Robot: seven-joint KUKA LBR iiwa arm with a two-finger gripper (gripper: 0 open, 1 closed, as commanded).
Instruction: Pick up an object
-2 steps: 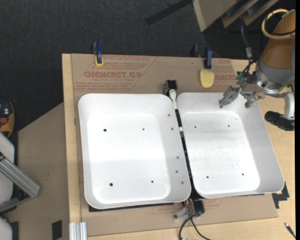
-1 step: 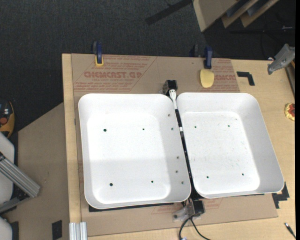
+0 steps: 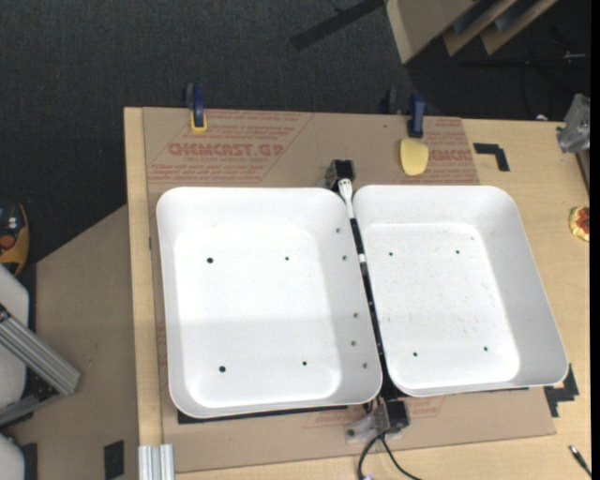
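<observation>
Dark carpet floor is sitting behind a brown board surface, with a wooden frame showing at the top right. Two blue clamps are pinning the surface at its far edge.

The left bin and right bin are lying side by side, rims touching along the middle seam. Each is showing four small dark dots on its floor, and the right one is also carrying fine specks. A black fitting is sitting at the far end of the seam. Another one is sitting at the near end, with a cable trailing off toward the bottom edge.

As for a thing to pick, a pale yellow piece is lying on the surface just beyond the right bin's far rim, under the right clamp. A small red-and-yellow item is peeking in at the right edge, too cut off to identify. Can't tell which, if either, is the target.

Can't tell the state of the fingers.

Red print on the surface is reading "CHEMCAST GP". The same print is repeating near the yellow piece, partly covered, and the smaller lines are too faint to read.
</observation>
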